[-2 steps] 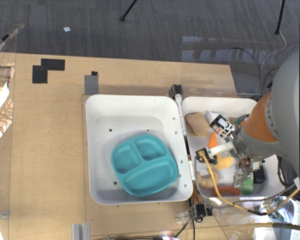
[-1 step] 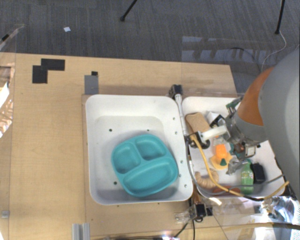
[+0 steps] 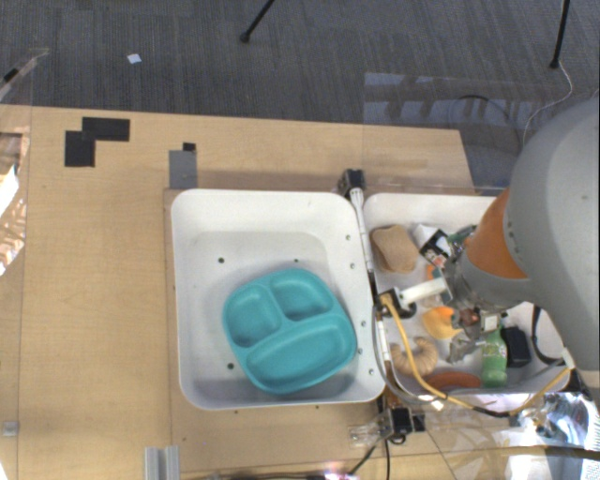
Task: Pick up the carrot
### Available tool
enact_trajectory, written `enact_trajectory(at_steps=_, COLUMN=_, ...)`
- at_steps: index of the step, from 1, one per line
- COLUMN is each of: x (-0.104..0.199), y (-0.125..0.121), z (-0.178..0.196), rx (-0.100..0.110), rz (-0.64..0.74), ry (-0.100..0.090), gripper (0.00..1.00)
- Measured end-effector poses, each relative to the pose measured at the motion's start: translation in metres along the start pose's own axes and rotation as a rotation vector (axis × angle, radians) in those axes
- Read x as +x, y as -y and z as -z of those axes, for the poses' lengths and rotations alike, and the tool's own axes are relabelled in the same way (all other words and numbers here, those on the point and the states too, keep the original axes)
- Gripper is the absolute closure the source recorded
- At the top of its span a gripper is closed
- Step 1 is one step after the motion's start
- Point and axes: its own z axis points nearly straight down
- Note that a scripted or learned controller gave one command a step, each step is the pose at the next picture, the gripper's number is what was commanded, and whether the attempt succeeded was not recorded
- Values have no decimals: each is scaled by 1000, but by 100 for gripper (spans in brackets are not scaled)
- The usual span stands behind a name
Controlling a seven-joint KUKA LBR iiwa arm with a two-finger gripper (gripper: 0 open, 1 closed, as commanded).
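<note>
My tool [image 3: 461, 330], its grip state impossible to tell, hovers in the right bin [image 3: 562, 375]; the carrot [image 3: 452, 380] lies just beyond it toward the surface's near edge, long axis running left-right.

A robotics lab: plywood bench [image 3: 94, 309], two white bins [image 3: 192, 281], loose cables [image 3: 412, 356], tripod legs [image 3: 258, 21] on carpet.

arm [image 3: 562, 197] cropped right, claw [image 3: 466, 330] unclear (cluttered)
</note>
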Motion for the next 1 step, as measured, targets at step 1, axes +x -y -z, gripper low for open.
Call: enact_trajectory(at_steps=1, x=3, y=1, z=12, rx=-2, rz=11, ry=-7, gripper=100)
